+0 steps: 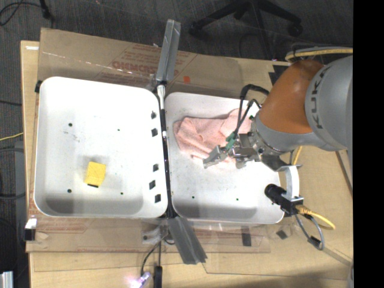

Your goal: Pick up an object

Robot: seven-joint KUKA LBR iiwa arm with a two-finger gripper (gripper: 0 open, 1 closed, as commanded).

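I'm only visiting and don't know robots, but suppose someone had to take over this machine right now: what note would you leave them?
Gripper: low in the right bin, at the lower edge of the pink cloth. Whether it is open or shut cannot be told from this view, so do not assume it holds anything.
Things: the pink cloth lies crumpled in the upper part of the right bin. A small yellow block sits in the left bin, toward its lower left, untouched.
Done: the arm has reached the cloth.
Left: confirm a grasp, then lift an object clear of the bin.

Soft pink cloth (201,135), glossy white plastic bins (54,101)
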